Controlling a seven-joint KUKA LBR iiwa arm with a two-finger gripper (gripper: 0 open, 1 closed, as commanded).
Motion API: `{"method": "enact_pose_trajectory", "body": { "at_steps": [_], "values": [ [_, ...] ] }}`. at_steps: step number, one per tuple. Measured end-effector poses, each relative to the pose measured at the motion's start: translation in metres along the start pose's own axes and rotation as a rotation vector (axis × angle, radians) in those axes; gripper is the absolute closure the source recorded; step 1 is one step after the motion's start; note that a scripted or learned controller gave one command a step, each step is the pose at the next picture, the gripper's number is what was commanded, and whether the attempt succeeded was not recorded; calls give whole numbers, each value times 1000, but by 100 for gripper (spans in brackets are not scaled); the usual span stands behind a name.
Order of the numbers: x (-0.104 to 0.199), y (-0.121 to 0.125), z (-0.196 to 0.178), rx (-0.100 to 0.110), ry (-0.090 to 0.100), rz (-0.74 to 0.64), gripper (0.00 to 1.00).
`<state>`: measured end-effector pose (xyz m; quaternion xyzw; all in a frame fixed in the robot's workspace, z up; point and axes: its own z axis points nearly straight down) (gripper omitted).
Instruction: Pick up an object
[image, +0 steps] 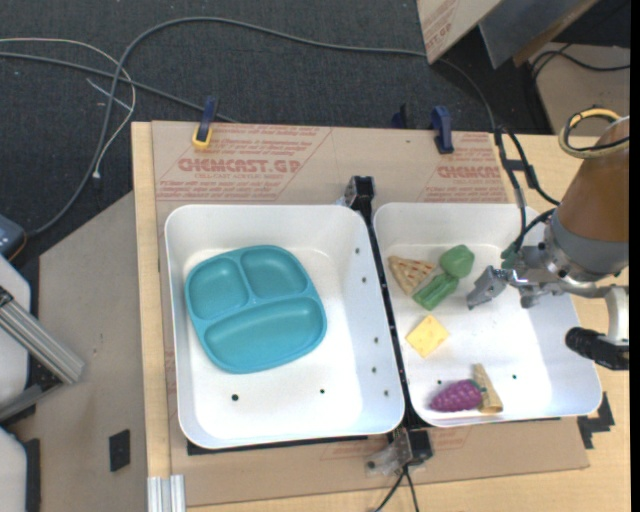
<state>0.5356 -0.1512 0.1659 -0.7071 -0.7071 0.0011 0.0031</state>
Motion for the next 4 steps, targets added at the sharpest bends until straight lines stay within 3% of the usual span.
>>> {"method": "enact_pose_trajectory", "body": {
  "at_steps": [2, 3, 4],
  "values": [
    [6, 3, 83, -1, 0, 0, 0],
    [6, 4, 70, -6, -1, 0, 100],
    [12, -2, 23, -8, -3, -1, 100]
  ]
}}
